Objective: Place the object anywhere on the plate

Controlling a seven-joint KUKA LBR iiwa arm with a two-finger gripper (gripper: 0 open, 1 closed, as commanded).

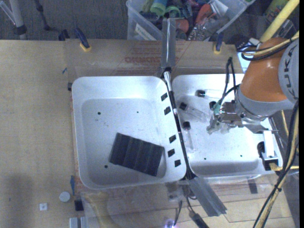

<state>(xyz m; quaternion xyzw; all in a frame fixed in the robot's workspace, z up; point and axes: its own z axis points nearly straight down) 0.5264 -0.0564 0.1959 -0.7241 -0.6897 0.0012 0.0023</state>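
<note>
Honestly, my claw (214, 125) sat low over the right bin (247, 163), and I couldn't tell if it gripped anything. The clear object (190, 109) lay just beside it, apart. The dark plate (137, 154) was across the divider (175, 122), so I figured a slippery miss or clipping that wall.

No legible text (faint cardboard (142, 56) print)

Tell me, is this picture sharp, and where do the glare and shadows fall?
In the camera view the whole picture looks soft and grainy; the right bin floor is washed out by bright light, so the gripper blurs into it; the dark plate in the left bin stays readable; soft shadows hug that bin's walls.
</note>
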